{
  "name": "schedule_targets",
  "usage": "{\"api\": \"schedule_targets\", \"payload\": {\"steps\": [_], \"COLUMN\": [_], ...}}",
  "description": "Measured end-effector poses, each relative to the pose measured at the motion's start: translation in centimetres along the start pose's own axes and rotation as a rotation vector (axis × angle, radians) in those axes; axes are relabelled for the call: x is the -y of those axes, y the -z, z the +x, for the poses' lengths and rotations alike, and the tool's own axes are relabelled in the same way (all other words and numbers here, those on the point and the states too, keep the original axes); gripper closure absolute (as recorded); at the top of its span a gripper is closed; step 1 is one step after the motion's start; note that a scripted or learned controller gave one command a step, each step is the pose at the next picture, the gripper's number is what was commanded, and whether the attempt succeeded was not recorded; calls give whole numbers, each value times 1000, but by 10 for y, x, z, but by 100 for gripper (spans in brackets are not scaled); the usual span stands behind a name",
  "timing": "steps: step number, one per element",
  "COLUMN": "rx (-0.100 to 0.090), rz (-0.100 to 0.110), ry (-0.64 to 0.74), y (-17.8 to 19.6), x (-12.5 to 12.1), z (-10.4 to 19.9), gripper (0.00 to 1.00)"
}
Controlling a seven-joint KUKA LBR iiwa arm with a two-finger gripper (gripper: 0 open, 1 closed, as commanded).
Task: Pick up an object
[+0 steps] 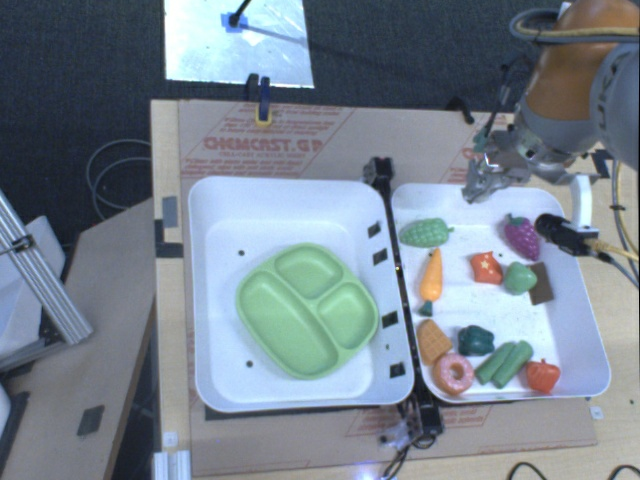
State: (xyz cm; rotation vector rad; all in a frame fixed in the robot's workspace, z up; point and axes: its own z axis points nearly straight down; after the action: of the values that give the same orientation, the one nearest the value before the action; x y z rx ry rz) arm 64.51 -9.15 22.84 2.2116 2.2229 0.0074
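Hand (483,185) hangs over back edge of right bin (590,338), maybe empty; can't tell if open. Toy food sits in bin, grapes (520,235) nearest. Nothing picked yet.

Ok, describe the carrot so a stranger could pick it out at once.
Start at the right-hand white bin, the one holding the toy foods beside the bin with the green divided plate. Look along its left side, just below the green leafy vegetable near the top left corner. The carrot lies there, the only long, tapered orange piece, standing nearly upright in the view with a small green tip at its lower end.
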Motion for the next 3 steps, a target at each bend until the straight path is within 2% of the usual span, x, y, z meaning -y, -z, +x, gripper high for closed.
{"api": "schedule_targets", "payload": {"steps": [1,3], "rx": [-2,-4], "rz": [8,9], "ry": [2,4], "y": [-7,-6], "x": [32,90], "z": [34,136], "gripper": [100,100]}}
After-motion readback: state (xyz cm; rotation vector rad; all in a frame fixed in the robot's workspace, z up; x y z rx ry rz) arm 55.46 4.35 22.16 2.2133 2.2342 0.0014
